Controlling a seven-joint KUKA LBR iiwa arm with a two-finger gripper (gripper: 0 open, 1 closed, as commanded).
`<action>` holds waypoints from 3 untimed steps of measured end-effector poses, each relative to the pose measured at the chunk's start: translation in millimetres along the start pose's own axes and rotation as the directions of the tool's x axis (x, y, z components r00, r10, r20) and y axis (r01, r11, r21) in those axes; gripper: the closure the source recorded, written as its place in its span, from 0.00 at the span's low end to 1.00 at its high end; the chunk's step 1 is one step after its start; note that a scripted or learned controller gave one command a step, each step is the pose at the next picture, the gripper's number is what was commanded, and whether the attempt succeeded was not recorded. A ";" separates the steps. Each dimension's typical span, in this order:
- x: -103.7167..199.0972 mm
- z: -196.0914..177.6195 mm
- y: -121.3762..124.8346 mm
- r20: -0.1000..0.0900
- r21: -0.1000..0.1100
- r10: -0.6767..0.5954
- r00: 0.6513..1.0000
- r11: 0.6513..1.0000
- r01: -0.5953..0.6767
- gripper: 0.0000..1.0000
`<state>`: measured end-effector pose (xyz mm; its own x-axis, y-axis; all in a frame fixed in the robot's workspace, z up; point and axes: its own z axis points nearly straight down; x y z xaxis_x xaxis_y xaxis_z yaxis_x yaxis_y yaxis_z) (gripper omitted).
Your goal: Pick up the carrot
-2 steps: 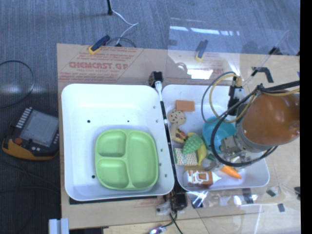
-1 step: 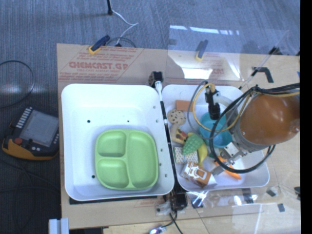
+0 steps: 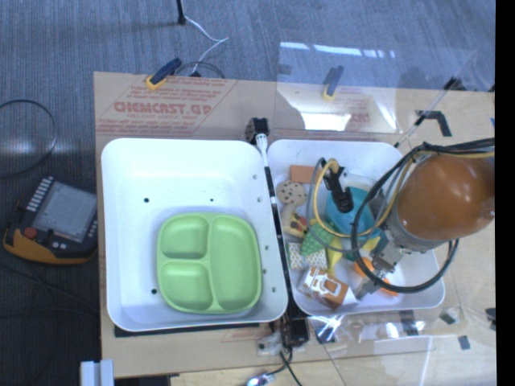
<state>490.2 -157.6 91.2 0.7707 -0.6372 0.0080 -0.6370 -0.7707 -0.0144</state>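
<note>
- The arm comes in from the right and hangs over the right bin, its orange band covering a good chunk of it.
- The gripper is low in the clutter; honestly can't tell how it's set from here.
- An orange bit, looks like the carrot, pokes out just beside it near the bin's front edge.
- The left bin has a green divided plate.

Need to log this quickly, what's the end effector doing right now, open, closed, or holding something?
End effector: low in the cluttered right white bin; open or closed cannot be told.
</note>
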 end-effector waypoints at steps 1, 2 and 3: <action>0.4 -10.5 -2.1 0.000 0.002 0.003 1.000 1.000 -0.003 1.00; -37.1 -50.8 -50.6 0.014 -0.009 -0.135 0.991 0.991 0.135 1.00; -94.4 -91.2 -153.2 0.011 -0.013 0.228 0.974 0.974 -0.228 1.00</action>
<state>513.6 20.0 183.8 0.6051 -0.7962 -0.0063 -0.7962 -0.6051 -0.0033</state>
